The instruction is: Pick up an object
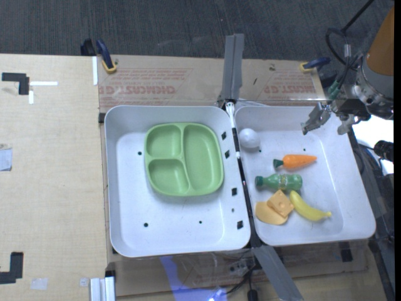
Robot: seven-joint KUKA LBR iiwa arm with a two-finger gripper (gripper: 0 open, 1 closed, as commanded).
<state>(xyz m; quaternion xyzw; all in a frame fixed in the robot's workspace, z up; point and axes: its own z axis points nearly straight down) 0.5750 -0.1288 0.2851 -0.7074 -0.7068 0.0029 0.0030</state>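
The gripper [327, 121] is hovering over the right bin's [357, 187] far right corner, fingers spread and holding nothing — the carrot [299, 162] is lying apart from it, nearer the bin's middle.

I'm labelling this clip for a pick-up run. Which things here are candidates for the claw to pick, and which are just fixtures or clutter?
Pickable, all in the right bin:
carrot
green bottle
banana
cheese wedge
white ball
The claw hangs over that bin's far right corner.

Not in play:
green tray, in the left bin
blue clamps
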